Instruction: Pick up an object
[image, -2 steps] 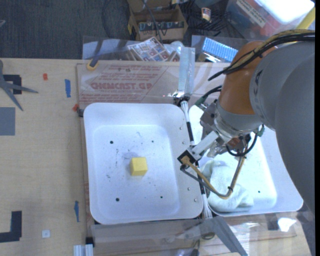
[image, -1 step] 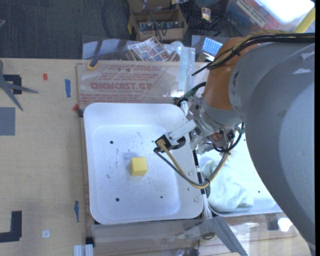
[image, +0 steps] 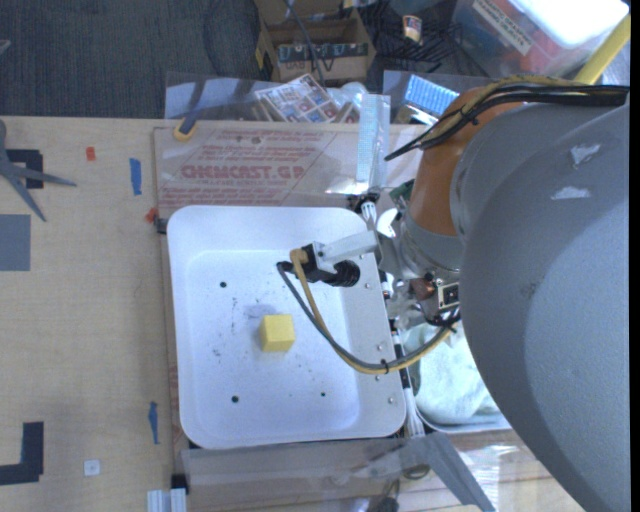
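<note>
A small yellow cube (image: 278, 333) lies near the middle of the left white bin (image: 200, 250). My arm, grey with an orange band (image: 435, 195), reaches in from the right and covers most of the right side. Below the wrist, my gripper (image: 415, 293) hangs over the seam between the two bins, to the right of the cube and apart from it. A white bracket with a black cylinder (image: 332, 268) sticks out leftward from the wrist over the bin, and a yellow-and-black cable (image: 335, 340) loops down from it.
The right bin (image: 455, 400) is mostly hidden under the arm; something pale and crumpled shows in it. A clear plastic sheet with red lettering (image: 250, 165) lies behind the left bin. The wooden bench (image: 80, 300) stretches to the left, with blue tape marks.
</note>
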